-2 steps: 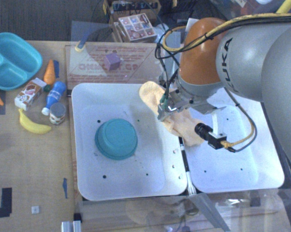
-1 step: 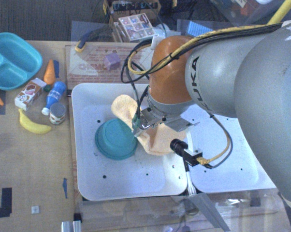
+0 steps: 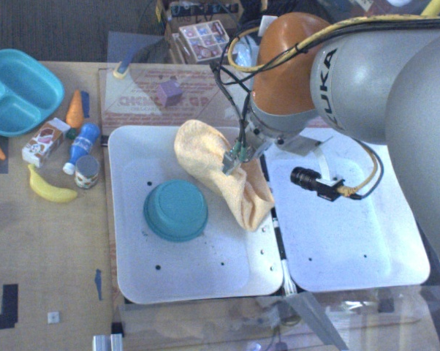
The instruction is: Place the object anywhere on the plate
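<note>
Left bin (image 3: 132,269): near half bare, room to move along its front rim. Teal plate (image 3: 176,210) sits upside down left of centre. Yellow cloth (image 3: 220,172) drapes from the bin's back down to the seam with the right bin (image 3: 366,262), just beside the plate. My pincer (image 3: 231,161) is on the cloth's middle; can't tell if it's open or gripping. Far left on the bench: banana (image 3: 50,186), bottle (image 3: 81,147), blue dish (image 3: 19,91).

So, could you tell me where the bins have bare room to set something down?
Left bin: bare along the front, below the teal bowl. Its back right is crowded by the yellow cloth and gripper. Right bin: bare front.
</note>
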`<control>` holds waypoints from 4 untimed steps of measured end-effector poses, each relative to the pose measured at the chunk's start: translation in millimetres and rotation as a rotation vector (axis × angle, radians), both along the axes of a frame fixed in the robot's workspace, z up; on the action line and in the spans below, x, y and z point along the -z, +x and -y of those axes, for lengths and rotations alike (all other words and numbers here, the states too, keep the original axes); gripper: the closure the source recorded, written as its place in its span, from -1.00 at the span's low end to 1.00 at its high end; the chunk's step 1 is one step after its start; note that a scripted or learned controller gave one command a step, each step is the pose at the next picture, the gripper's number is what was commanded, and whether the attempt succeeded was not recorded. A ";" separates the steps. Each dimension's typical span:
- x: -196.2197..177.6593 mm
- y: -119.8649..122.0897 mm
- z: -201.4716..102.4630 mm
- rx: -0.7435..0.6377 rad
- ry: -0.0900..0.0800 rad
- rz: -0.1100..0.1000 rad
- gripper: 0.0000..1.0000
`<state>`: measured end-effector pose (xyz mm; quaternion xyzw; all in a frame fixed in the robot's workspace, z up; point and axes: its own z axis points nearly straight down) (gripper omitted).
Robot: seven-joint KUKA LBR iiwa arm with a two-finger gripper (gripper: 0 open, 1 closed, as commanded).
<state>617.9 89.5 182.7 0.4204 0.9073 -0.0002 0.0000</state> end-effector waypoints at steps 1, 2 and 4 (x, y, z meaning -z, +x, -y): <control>-62.4 -17.0 70.2 0.027 0.000 0.001 1.00; -68.3 -13.9 -9.2 0.109 -0.001 0.000 1.00; 15.8 -43.9 -78.9 -0.282 0.001 -0.003 1.00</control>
